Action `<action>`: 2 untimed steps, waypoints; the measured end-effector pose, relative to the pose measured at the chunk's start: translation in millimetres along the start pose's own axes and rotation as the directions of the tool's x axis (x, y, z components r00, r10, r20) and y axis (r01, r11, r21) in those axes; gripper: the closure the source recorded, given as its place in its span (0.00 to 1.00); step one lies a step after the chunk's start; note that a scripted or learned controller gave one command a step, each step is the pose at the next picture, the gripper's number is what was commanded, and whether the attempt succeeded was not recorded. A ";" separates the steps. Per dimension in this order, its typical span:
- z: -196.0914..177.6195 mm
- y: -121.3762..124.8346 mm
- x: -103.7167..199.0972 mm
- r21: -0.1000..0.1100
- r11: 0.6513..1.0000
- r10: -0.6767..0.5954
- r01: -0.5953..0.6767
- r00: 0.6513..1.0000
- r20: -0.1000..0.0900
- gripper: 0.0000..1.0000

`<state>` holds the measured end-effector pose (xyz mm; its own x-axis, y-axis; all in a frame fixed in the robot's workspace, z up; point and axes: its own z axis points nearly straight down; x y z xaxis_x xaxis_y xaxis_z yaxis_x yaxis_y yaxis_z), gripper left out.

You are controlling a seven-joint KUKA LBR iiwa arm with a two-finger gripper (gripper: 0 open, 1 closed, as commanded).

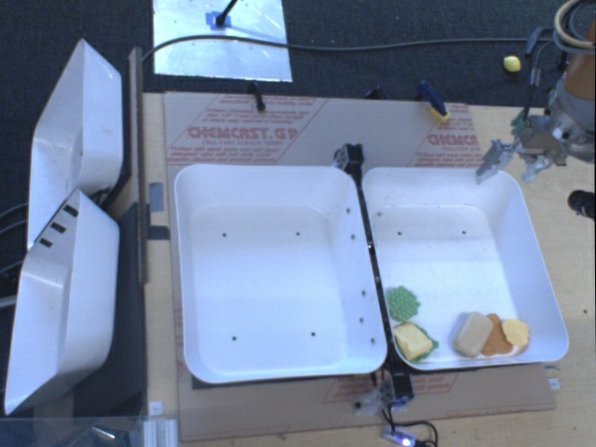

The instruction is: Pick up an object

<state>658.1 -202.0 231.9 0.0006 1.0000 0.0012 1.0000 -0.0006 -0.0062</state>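
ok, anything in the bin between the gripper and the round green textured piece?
No. In the camera view, only bare white floor of the right bin separates the gripper from the round green textured piece.

arm point(570, 73) cut off at right edge, orange object point(499, 336) partly hidden under beige block point(472, 333)

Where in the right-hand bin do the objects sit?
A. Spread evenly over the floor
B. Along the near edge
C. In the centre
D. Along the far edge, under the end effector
B: the green patch, the yellow block and the tan and orange pieces all lie along the near edge of the right bin, far from the end effector at its far right corner.
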 end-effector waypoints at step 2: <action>58.0 -0.1 1.6 -0.003 1.000 -0.001 0.001 1.000 0.000 0.00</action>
<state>657.7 -200.4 173.9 -0.0003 1.0000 0.0010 1.0000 0.0003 -0.0035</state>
